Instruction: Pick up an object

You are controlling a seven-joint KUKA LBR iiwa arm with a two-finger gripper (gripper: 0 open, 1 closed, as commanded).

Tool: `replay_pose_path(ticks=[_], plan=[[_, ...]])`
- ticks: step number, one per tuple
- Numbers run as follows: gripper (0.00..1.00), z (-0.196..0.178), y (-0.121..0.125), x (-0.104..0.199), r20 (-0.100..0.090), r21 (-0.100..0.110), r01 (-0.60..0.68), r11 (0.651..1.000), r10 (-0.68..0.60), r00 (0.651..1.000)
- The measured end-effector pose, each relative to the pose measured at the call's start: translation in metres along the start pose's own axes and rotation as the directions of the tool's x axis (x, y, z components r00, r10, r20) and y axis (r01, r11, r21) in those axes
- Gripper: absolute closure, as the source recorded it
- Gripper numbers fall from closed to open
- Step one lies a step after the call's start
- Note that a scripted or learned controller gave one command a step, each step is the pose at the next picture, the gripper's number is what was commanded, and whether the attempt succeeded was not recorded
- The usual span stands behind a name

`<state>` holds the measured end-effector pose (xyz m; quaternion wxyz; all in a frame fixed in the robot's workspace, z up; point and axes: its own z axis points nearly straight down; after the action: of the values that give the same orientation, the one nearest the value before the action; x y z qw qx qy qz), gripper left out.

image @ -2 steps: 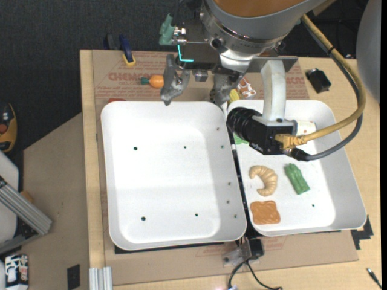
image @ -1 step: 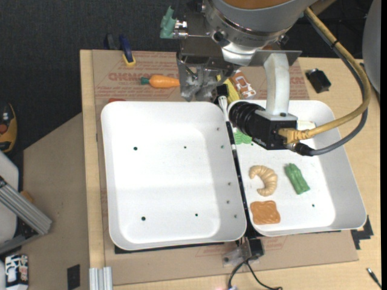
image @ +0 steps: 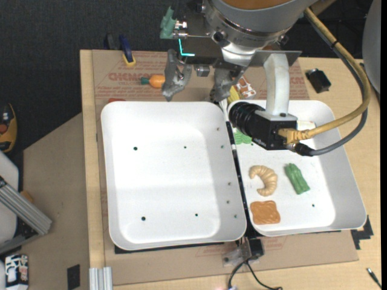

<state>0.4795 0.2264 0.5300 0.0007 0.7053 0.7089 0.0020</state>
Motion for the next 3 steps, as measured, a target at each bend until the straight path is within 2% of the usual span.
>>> replay_pose_path(ticks=[1, 2, 3], plan=[[1.0, -0.011, 0.0, 0.001, -0.002, -0.003, 0.002, 1.0, -0.002, 1.0], [0.0, -0.01, 0.0, 0.001, -0.001, -0.002, 0.001, 1.0, -0.001, 1.0], [1.0, -0.021, 0.001, 0.002, -0.003, -0.006, 0.002, 1.0, -0.003, 1.0]])
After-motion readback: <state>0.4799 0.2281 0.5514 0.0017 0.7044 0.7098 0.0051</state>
